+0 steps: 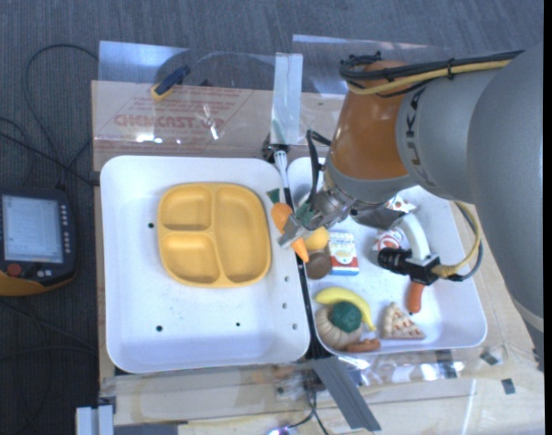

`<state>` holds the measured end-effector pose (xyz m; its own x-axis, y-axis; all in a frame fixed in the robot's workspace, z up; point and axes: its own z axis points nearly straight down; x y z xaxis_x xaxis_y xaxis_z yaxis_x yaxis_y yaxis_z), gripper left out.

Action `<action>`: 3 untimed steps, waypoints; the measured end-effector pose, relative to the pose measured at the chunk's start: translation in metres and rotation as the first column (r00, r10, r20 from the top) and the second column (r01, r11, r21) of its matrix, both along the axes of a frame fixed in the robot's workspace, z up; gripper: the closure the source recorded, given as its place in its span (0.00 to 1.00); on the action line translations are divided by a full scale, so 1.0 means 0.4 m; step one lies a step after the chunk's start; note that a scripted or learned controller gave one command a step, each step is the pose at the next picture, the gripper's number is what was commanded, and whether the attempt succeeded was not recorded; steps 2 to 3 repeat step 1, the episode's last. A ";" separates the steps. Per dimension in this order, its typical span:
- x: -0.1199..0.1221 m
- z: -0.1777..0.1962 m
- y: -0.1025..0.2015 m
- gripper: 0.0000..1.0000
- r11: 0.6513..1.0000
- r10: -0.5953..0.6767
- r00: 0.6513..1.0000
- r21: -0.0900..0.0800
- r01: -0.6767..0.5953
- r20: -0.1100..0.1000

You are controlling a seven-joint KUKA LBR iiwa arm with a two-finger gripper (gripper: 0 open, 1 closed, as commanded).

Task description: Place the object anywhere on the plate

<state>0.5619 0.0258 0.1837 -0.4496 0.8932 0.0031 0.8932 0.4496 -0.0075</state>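
Carrot, a smooth orange plastic toy tapering to a point, lies near the right bin's left wall, beneath the claw; its long axis runs diagonally, tip toward lower right. Whether the claw's metal tips are apart or together cannot be told. The plate, glossy yellow with rounded corners and three compartments, sits in the left bin.
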 end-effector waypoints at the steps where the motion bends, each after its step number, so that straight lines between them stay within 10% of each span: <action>1: 0.001 0.003 -0.004 0.00 1.000 -0.002 1.000 0.000 0.002 0.002; 3: 0.001 0.003 -0.004 0.00 1.000 -0.002 1.000 0.000 0.002 0.002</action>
